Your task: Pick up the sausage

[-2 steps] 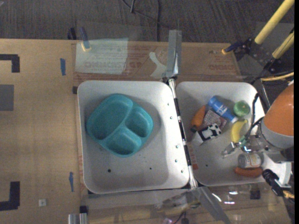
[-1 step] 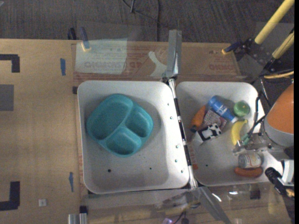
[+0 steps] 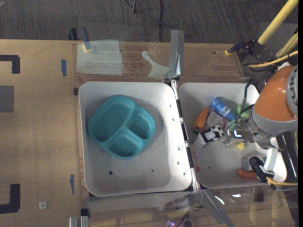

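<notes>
Sausage (image 3: 246, 174): slim reddish-orange link, lying flat, long axis roughly left-right in camera view. Position: floor of right white bin (image 3: 215, 178), near front edge toward front-right corner. Right end hidden under black cable part of arm; left end exposed. Clear of object cluster at bin's middle.

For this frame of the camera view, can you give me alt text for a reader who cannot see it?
A grey and orange robot arm reaches from the right over the right white bin, its gripper low among a pile of small items including a blue can and an orange piece. The left white bin holds a teal divided plate.
</notes>
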You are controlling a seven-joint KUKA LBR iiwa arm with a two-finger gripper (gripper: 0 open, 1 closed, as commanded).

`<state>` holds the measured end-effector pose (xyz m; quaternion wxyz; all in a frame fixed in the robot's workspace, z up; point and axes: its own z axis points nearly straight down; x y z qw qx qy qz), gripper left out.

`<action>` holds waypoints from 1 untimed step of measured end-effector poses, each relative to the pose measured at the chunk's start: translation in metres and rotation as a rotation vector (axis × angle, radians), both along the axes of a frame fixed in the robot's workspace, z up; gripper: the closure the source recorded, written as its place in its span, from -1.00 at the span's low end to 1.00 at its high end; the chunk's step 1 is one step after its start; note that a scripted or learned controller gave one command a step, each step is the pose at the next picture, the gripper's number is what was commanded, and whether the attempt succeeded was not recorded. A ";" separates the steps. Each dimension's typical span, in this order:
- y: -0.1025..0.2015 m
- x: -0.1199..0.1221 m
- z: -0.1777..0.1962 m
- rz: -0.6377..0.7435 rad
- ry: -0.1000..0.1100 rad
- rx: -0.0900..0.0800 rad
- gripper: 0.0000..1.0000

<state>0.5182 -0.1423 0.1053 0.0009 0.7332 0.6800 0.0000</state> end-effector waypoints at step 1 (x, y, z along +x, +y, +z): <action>-0.001 0.000 0.010 0.000 -0.002 -0.002 1.00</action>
